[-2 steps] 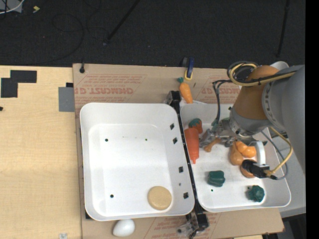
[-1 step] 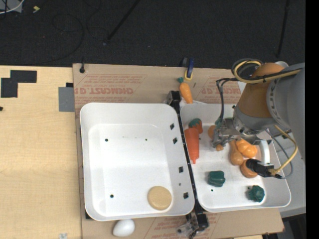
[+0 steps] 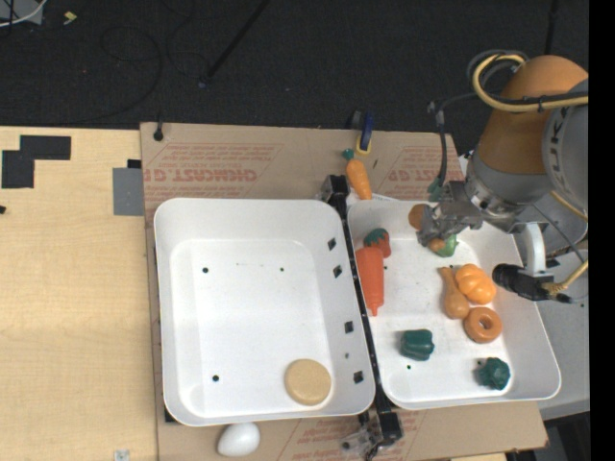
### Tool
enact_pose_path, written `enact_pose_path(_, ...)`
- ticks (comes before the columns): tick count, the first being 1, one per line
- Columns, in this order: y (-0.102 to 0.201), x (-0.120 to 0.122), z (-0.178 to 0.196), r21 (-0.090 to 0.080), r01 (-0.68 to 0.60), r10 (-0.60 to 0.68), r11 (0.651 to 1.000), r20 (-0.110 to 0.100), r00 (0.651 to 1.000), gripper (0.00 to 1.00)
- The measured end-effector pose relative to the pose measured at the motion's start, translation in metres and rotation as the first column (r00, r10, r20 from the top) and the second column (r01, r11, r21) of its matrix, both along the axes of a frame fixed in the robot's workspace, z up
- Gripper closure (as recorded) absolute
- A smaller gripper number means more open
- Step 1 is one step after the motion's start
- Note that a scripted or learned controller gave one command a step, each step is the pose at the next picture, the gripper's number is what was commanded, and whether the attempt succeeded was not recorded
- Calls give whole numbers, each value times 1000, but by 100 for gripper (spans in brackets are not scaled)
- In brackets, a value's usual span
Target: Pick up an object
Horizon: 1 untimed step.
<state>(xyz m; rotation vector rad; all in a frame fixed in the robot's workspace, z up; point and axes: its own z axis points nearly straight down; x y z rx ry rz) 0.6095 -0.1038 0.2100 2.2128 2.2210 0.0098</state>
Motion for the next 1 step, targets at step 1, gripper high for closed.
enact_pose_path(1,71,37,81,1,-4,4,1000,-1,1000,100)
